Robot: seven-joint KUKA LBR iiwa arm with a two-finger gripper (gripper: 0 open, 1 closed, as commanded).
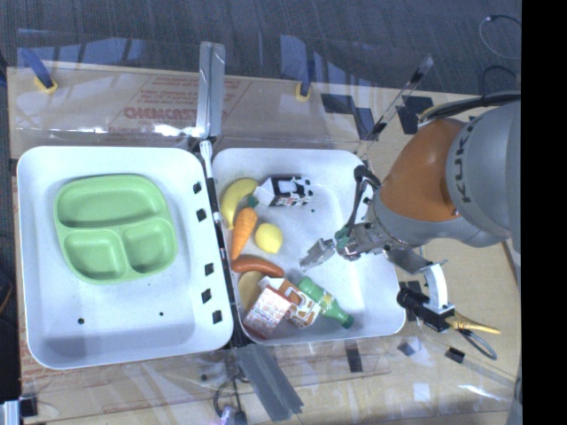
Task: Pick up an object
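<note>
I have the gripper (321,253) hanging over the right bin (376,317), out past the pile of toy food, with bare white floor under it. I cannot tell from this slant whether the fingers are spread or closed, and I see nothing held between them.

The thing I judge closest is the green bottle (325,303), which lies just below the fingertips and a touch toward the arm's side. Its long axis runs on a diagonal, one end tucked against the juice carton (276,310) and the other end pointing down toward the bin's near right corner.

The lemon (268,237) sits beyond the fingertips, away from the arm, with the sausage (257,265) just under it. The carrot (244,227) stands nearly upright in the picture beside the banana (233,197).

For the bottle, I reckon the fingers should close across that diagonal, not along it.
</note>
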